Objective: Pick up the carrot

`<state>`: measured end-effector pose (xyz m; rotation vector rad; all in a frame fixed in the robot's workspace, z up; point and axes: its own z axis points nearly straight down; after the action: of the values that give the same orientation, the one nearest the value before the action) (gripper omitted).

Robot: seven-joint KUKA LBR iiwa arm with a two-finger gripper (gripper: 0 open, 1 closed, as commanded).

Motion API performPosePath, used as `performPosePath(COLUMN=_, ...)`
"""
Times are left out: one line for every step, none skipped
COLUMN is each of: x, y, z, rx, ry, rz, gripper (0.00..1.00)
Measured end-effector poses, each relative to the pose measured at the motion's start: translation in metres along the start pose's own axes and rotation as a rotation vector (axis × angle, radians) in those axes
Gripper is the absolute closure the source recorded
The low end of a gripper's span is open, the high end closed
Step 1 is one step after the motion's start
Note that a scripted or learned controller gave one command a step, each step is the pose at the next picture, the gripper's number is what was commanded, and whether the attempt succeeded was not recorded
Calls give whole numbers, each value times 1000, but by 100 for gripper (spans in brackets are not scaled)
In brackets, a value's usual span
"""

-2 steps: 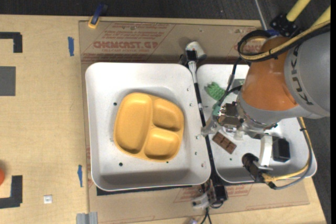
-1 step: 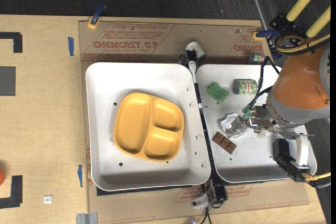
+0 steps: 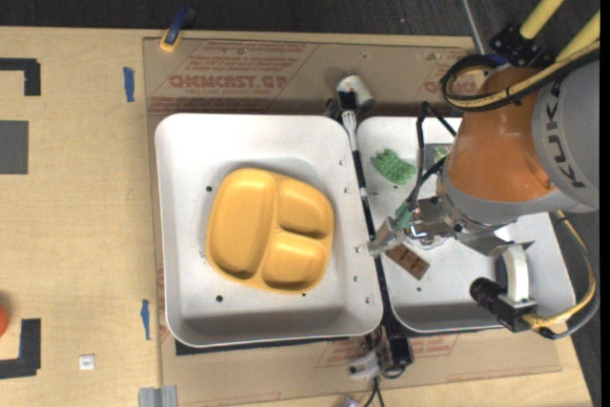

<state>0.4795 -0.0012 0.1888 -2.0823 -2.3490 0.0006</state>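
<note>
Arm (image 3: 505, 157) low over right bin (image 3: 562, 295). Pincer (image 3: 405, 234) near bin's left wall, state unclear. Carrot location unclear. Yellow tray (image 3: 270, 229) in left bin (image 3: 181, 205). Pick not done.

The grey arm (image 3: 562, 148) reaches in from the right, orange band above the wrist, its gripper (image 3: 396, 238) pointing down and leftward.
</note>
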Motion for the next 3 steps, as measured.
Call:
performPosePath(x=-125, y=20, z=-192, rx=-4, ry=-3, rz=98, gripper=0)
performPosePath(x=-78, y=-5, z=-58, rx=0, ry=-1, rz=306, gripper=0)
performPosePath(x=-19, y=0, z=5, rx=1, ry=0, rz=446, gripper=0)
